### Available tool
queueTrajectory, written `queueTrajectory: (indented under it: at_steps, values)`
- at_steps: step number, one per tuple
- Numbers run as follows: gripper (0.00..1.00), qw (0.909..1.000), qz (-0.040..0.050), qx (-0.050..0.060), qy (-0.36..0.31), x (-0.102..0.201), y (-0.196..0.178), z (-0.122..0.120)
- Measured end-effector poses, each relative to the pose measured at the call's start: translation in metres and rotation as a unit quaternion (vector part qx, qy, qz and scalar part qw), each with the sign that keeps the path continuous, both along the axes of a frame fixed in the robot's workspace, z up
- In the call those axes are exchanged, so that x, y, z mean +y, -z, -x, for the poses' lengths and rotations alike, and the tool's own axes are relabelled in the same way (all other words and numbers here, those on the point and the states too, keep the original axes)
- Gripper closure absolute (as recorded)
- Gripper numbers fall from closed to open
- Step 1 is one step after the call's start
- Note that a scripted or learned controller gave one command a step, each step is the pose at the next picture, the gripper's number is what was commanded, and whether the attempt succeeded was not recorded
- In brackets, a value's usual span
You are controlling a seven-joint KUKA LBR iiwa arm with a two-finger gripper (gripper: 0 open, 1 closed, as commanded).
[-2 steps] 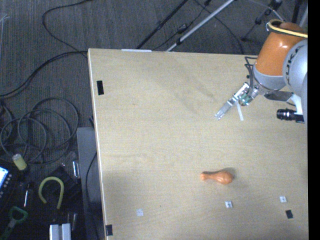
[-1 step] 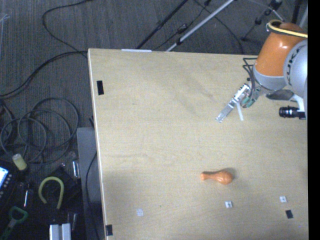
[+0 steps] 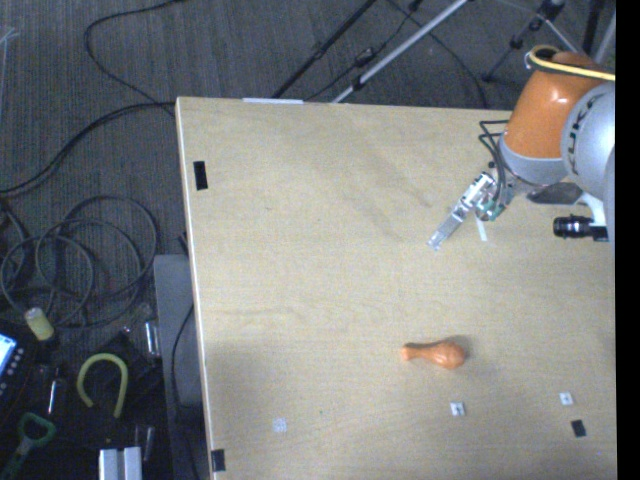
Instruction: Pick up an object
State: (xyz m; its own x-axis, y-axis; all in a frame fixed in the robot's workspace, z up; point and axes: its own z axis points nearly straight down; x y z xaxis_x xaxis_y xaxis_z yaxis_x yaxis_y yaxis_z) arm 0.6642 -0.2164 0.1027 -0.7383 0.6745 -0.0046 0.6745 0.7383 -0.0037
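An orange, gourd-shaped object [image 3: 437,353] lies on its side on the pale wooden bench top [image 3: 320,228], toward the front right, with its narrow end pointing left. My gripper [image 3: 440,238] hangs over the right middle of the bench, slanting down and to the left from the orange-banded wrist [image 3: 545,113]. It is well behind the orange object and apart from it. Nothing shows in the gripper.
Small black and white markers [image 3: 457,408] dot the bench near the front right, and a black tag [image 3: 200,175] sits by the left edge. Cables [image 3: 80,258] and tools lie on the floor at left. Stand legs [image 3: 420,28] cross behind the bench.
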Motion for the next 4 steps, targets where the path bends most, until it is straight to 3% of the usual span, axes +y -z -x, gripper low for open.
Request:
queueTrajectory:
  at_steps: [1, 2, 3, 4]
  values:
    - [0.0, 0.9989, -0.0003, 0.0, -0.047, 0.017, 0.014, 0.004]
    - [0.0, 0.9984, -0.003, -0.001, 0.057, -0.006, -0.054, 0.027]
    - [0.0, 0.9994, -0.0014, 0.0, 0.034, -0.005, 0.009, 0.001]
    - [1.0, 0.9994, -0.0004, -0.003, 0.034, -0.005, -0.002, -0.001]
